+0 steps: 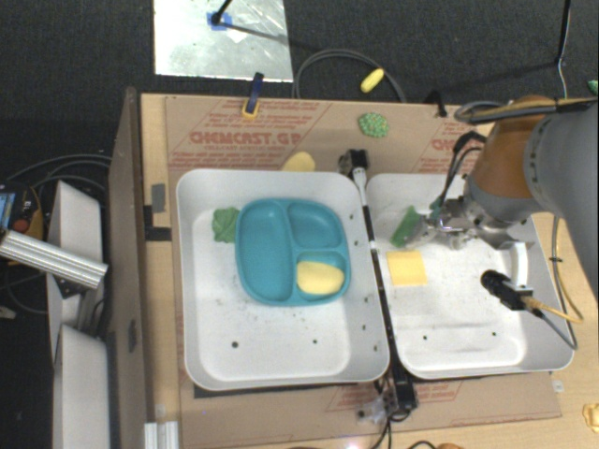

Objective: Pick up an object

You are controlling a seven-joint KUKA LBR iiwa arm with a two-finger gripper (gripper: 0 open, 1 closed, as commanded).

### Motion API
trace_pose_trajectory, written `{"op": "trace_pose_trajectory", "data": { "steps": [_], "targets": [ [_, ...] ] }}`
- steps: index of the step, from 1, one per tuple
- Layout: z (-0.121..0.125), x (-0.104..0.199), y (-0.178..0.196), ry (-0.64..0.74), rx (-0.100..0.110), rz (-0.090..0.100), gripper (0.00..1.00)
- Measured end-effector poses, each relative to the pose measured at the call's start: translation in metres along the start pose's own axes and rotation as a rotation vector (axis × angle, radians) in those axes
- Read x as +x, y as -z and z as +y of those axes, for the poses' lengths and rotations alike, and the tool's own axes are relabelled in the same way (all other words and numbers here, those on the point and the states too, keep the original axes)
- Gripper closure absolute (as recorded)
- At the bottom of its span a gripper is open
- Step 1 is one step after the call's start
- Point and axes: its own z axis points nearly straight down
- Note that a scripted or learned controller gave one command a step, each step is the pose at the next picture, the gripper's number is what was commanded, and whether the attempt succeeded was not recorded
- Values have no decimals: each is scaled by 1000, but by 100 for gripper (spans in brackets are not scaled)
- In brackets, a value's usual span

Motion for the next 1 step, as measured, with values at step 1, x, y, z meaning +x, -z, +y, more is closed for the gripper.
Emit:
{"op": "trace_pose_trajectory", "data": {
  "steps": [1],
  "targets": [
    [65, 31, 1, 4, -3, 1, 0]
  ]
}}
